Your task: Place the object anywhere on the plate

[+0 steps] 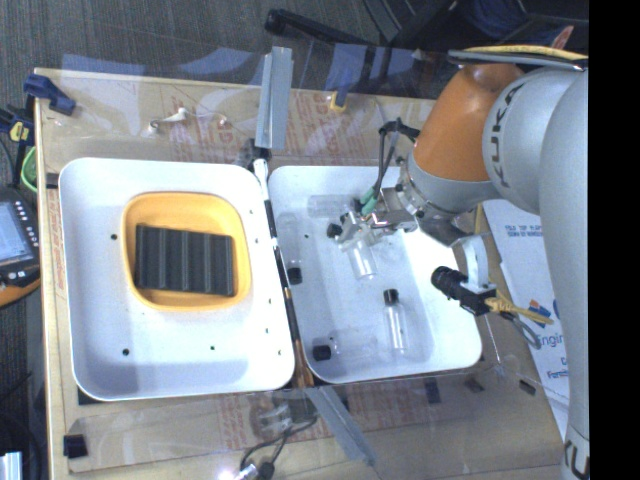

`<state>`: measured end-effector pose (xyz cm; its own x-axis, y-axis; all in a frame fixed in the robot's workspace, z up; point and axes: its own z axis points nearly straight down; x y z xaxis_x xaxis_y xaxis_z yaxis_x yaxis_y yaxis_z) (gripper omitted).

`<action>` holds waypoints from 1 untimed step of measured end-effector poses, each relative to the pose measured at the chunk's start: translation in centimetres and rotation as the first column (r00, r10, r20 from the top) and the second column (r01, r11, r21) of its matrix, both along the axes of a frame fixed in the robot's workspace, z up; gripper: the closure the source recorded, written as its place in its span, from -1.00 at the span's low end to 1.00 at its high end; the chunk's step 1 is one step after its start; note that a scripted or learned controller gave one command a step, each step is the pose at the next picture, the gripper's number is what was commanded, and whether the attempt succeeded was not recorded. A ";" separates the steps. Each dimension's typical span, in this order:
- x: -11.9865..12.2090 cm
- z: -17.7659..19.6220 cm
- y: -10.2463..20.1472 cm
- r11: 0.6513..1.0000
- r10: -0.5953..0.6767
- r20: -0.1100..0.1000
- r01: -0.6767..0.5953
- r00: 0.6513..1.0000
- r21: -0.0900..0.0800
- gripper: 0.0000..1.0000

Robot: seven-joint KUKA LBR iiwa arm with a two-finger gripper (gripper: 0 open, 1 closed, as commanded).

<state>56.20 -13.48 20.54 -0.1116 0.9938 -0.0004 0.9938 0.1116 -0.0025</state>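
The grey arm with its orange band (455, 133) reached in from the right side of the bench and hung over the right-hand shallow white bin (300, 193). Its two-finger gripper (352, 226) sat low above the far middle of that bin, amid a cluster of metal fittings and green and black cable. Whether the jaws were spread or pressed together could not be told from the slanted overhead view, as the tips blurred into the clear item beneath them.

A clear plastic vial (362, 260) lay just under and in front of the gripper, near the centre of the right bin; contact with the fingers could not be judged. A second clear vial with a black cap (395, 326) lay apart from it, toward the near right corner of the same bin. A small black piece (321, 351) rested by the near left corner of that bin, and another small black piece (294, 273) sat along its left wall.

The left-hand shallow white bin (95, 338) carried a yellow rounded-rectangle plate (185, 213) toward its far centre, and a dark ribbed rectangular block (185, 260) lay on the plate. Both vials were well apart from the plate, in the other bin.
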 end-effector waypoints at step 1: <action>4.3 2.5 5.2 0.996 0.090 0.001 -0.090 0.996 0.001 1.00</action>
